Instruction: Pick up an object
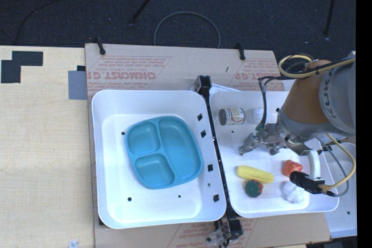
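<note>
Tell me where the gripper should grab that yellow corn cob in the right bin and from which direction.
Grip the yellow corn cob across its middle, coming straight down from above. It lies flat on the right bin floor, long axis running left to right, so fingers closing across its narrow width should fit. The green ball sits close below it, so the near-side finger probably needs care. The gripper hovers just above it.

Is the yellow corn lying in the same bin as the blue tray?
No, the yellow corn lies in the right bin, while the blue tray sits in the left bin.

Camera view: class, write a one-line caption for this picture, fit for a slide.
Robot gripper hovers over the right bin near a can, corn and ball; a blue plate fills the left bin.
</note>
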`<act>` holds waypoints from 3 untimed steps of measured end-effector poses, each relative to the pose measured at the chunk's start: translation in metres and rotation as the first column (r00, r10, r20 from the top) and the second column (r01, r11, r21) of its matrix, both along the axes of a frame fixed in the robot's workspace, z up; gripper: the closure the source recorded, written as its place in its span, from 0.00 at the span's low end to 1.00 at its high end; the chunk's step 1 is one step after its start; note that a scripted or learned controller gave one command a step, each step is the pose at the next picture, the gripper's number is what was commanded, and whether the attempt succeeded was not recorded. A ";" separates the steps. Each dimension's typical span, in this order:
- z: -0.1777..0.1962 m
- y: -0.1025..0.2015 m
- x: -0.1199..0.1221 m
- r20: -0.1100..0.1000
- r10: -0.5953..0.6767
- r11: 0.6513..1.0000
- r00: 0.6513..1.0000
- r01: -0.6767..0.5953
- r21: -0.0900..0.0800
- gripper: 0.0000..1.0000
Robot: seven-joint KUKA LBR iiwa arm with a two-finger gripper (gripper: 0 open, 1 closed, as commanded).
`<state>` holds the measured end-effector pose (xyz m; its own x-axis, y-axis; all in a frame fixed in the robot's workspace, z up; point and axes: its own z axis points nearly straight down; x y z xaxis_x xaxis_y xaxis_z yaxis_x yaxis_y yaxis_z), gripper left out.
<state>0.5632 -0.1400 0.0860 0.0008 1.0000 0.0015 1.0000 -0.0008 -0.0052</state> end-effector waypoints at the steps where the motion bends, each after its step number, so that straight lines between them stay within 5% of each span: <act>1: 0.012 -0.001 0.000 0.002 -0.003 1.000 1.000 0.003 0.000 1.00; 3: 0.104 0.003 -0.001 0.007 0.002 1.000 1.000 -0.002 -0.002 1.00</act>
<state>0.5623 -0.1367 0.1903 -0.0009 1.0000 -0.0004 1.0000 0.0009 0.0015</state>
